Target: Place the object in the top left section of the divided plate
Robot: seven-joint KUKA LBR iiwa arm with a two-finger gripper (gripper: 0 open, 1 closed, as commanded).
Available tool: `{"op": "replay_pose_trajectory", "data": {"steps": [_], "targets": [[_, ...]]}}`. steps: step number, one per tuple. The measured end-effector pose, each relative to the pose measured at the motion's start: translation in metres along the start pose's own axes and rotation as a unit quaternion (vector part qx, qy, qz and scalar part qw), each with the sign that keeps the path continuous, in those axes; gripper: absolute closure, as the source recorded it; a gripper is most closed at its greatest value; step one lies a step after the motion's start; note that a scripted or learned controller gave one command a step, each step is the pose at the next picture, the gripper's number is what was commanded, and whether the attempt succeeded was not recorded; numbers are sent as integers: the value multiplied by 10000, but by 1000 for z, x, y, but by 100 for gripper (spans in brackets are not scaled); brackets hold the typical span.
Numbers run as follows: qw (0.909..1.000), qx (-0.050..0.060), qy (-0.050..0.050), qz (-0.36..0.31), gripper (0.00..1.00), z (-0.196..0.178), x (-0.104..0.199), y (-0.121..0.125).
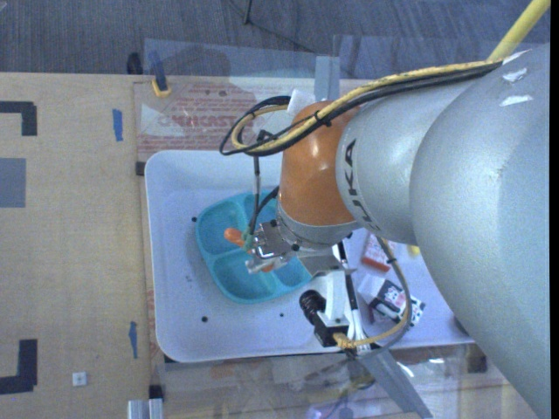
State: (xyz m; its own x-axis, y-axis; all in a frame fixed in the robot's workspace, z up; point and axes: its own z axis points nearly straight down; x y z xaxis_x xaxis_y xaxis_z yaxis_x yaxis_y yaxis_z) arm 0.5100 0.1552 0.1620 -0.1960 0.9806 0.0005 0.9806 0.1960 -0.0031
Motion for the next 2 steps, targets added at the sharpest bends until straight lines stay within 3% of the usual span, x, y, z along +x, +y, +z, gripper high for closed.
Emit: {"op": "replay_pose_trajectory", "data": {"steps": [1, 2], "targets": [[9998, 0, 0, -181, 100, -45, -42, -40], [9980, -23, -5, -635, 100, -56, -19, -5]]}}
